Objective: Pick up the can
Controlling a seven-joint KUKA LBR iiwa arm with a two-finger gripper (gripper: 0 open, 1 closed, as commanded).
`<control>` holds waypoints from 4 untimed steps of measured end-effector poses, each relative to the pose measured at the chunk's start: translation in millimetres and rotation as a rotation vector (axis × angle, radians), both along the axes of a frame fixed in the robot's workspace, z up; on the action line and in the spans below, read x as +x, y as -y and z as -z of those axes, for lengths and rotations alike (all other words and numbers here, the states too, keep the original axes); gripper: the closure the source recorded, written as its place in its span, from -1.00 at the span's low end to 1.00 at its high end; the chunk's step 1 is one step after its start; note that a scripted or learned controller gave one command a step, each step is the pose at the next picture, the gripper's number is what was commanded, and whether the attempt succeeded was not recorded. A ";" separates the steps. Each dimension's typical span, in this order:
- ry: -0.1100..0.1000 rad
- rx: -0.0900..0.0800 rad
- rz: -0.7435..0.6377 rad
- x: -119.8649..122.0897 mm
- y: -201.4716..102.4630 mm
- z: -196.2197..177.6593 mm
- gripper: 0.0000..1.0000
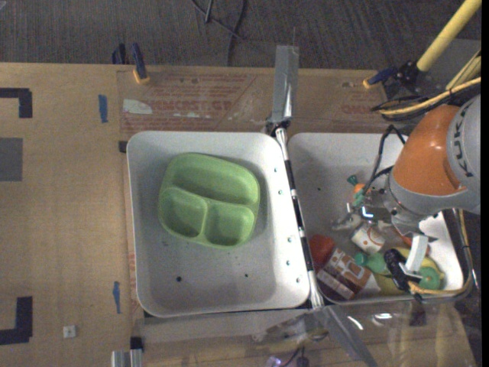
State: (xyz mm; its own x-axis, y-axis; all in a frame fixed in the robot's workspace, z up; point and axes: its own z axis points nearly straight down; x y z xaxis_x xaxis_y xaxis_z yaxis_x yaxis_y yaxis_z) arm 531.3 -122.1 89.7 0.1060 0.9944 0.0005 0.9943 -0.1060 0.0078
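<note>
Apparently the can (pixel 369 238) is the small pale cylinder with a brown band, lying tilted in the right bin (pixel 325 163) near its front right part. It lies among a heap of other things: a brown carton (pixel 344 274) just in front of it, a red object (pixel 321 248) to the left, and green and yellow pieces (pixel 416 277) toward the front right corner. The gripper (pixel 365 214) hangs just above and behind the can, very close to it, at the end of the arm (pixel 428 167) with the orange band. Whether the gripper is apart or together, I cannot tell, because the arm's body and the clutter cover it; I also cannot see the can being held.

The left bin (pixel 145 228) holds a green divided plate (pixel 208 199) with three compartments, lying flat in the upper middle. A strip of grey tape (pixel 283 82) runs back from where the two bins meet.

Both bins stand on a tan bench (pixel 61 205) with black tape marks (pixel 17 102) at its left side and small blue tape pieces (pixel 102 107). Behind the bench is a dark carpet floor (pixel 344 14) with black cables (pixel 218 2). A yellow pole (pixel 451 25) leans at the top right.

On the orange part of the arm the letters "KU" can be read. The reddish print (pixel 187 102) on the bench behind the left bin is too faint to read, and the label on the carton is also unclear.
</note>
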 end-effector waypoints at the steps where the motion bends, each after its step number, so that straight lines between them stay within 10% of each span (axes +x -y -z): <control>1: 0.005 -0.007 0.004 1.0 3.6 -11.2 1.00; 2: 0.005 -0.005 0.001 2.6 71.7 -0.6 1.00; 4: -0.007 0.001 0.275 1.5 45.1 -100.4 1.00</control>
